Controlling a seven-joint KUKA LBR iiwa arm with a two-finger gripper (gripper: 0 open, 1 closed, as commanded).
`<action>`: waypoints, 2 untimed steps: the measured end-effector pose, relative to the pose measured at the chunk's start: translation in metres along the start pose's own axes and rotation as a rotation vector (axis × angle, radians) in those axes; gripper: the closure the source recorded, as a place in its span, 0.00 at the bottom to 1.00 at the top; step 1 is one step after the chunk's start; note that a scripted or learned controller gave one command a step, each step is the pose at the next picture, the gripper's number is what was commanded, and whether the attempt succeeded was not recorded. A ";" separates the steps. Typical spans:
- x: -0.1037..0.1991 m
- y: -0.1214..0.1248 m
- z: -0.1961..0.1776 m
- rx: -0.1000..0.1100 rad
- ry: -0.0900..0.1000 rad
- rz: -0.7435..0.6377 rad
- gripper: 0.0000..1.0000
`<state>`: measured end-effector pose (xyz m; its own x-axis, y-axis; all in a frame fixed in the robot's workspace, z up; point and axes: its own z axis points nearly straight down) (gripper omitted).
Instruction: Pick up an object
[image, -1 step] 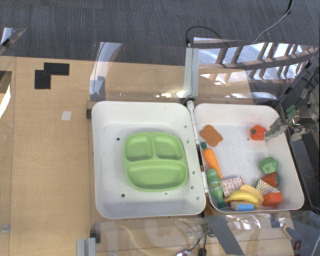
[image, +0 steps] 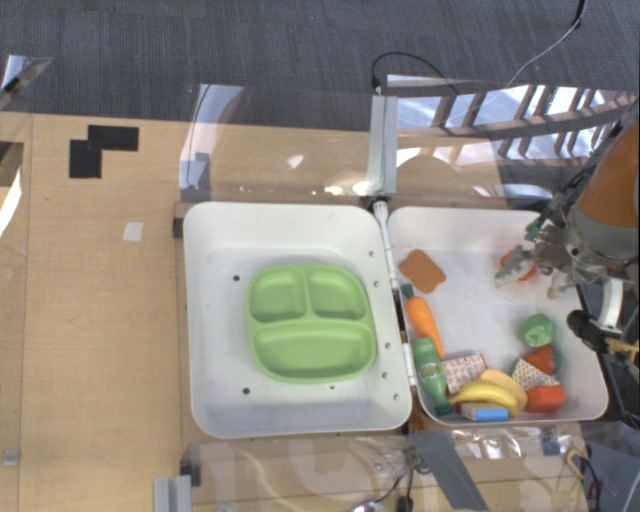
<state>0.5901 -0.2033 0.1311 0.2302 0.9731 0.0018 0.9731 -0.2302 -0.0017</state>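
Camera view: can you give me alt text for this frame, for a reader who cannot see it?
The grey arm's tool hangs over the right white bin, which holds a brown flat piece, an orange carrot, a yellow banana and other toy foods. The left white bin holds a green divided plastic tray.

Grey arm with orange band (image: 612, 195) is cut off by right edge. Claw (image: 525, 262) is blurred, small red thing at its tip unreadable. Yellow banana (image: 492, 389) partly hides blue block (image: 489, 413).
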 end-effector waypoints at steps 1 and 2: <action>0.035 -0.014 -0.033 -0.003 -0.001 -0.063 0.00; 0.011 0.037 -0.030 -0.004 -0.002 -0.141 0.00</action>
<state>0.6290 -0.2014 0.1612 0.0916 0.9958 -0.0007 0.9958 -0.0916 0.0023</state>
